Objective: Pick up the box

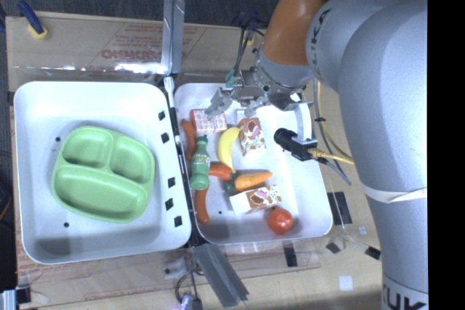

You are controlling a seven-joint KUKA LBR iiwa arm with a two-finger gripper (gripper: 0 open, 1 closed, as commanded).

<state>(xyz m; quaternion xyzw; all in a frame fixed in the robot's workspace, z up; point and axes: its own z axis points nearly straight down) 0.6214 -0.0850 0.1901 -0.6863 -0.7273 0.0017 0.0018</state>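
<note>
Lying flat, box [255, 198], long axis tilted up-right.

Bulky grey arm [378, 105], orange band [290, 25] above wrist, thin cables along it

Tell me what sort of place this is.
Probably a robotics lab bench for pick-and-place trials: a large grey arm, two white bins, and toy food like a banana beside a green divided plate.
</note>
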